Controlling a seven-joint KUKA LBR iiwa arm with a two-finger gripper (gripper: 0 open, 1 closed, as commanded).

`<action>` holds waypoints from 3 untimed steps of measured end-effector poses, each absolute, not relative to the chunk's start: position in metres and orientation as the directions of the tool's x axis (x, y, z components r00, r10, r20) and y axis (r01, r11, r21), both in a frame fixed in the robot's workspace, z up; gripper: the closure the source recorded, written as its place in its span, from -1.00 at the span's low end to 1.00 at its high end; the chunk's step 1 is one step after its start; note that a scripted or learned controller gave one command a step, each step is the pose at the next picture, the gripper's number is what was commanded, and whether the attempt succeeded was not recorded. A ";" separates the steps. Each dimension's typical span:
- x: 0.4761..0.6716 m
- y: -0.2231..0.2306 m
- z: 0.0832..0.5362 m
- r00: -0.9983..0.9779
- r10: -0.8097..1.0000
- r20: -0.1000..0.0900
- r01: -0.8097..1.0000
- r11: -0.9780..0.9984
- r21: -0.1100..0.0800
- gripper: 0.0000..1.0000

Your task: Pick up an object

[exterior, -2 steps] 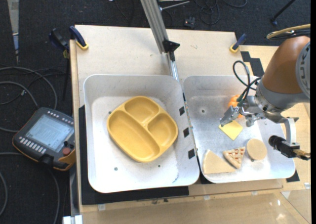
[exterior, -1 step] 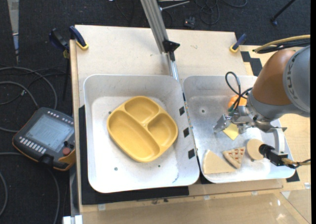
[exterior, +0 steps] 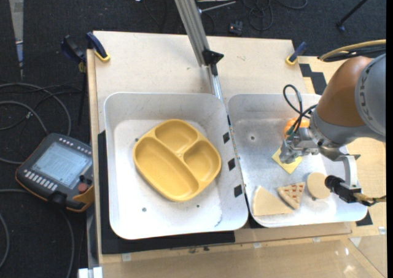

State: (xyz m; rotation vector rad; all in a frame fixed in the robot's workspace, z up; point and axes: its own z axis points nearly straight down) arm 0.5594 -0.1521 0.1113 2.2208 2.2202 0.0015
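Yellow flat piece, thin and roughly square, lies in the right bin toward its right-centre, one corner pointing down-left toward the bin's front. Looks like a sponge or cheese-slice toy; can't tell which. It lies flat on the bin floor w/ no clear long axis; its upper-right part is hidden under the gripper.

Gripper is down in the right bin directly over that yellow piece, tips at or touching its upper edge. Can't tell if it's spread or pinched, too small and dark at this angle, so no grasp can be confirmed. An orange bit shows just behind the gripper, partly hidden by it. Grey arm w/ orange band comes in from the right.

Other items in the right bin, near its front: a pale wedge, a waffle-patterned wedge just beside it, and a tan round disc to the right of those. All sit apart from the yellow piece.

Left bin holds a yellow divided plate w/ three compartments, tilted diagonally.
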 end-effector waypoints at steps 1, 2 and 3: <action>0.557 -0.152 0.172 -0.002 1.000 -0.002 1.000 0.002 0.003 1.00; 0.560 -0.143 0.218 -0.004 1.000 -0.001 1.000 0.004 0.006 1.00; 0.563 -0.140 0.262 -0.004 1.000 -0.001 1.000 0.004 0.005 1.00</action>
